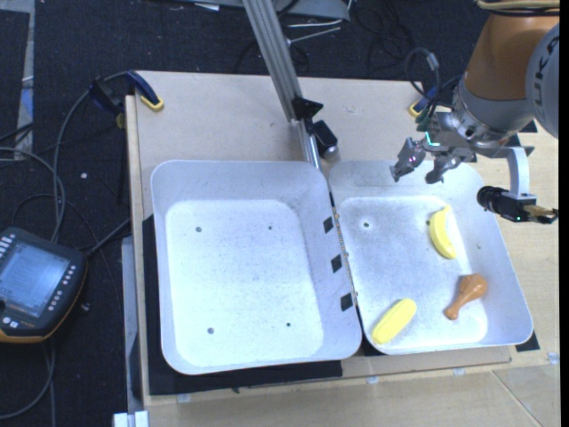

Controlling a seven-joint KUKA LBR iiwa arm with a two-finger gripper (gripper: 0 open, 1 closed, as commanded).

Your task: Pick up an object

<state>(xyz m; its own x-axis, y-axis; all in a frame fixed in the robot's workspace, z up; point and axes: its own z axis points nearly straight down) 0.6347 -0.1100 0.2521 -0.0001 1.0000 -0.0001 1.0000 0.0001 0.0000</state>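
Note:
In the right bin (382, 207) lie three things: a yellow banana-like piece (442, 233) near the far right wall, a yellow oblong piece (393, 320) at the near edge, and a brown drumstick-shaped toy (466, 295) at the near right. My gripper (420, 169) hangs above the bin's far rim, up and left of the banana piece. Its two dark fingers stand apart with nothing between them.
The left bin (178, 181) sits beside the right one, with a row of black clips (339, 262) along the shared edge. A slanted metal rail (280, 60) rises behind the bins. A teach pendant (31, 278) lies off the bench at the left.

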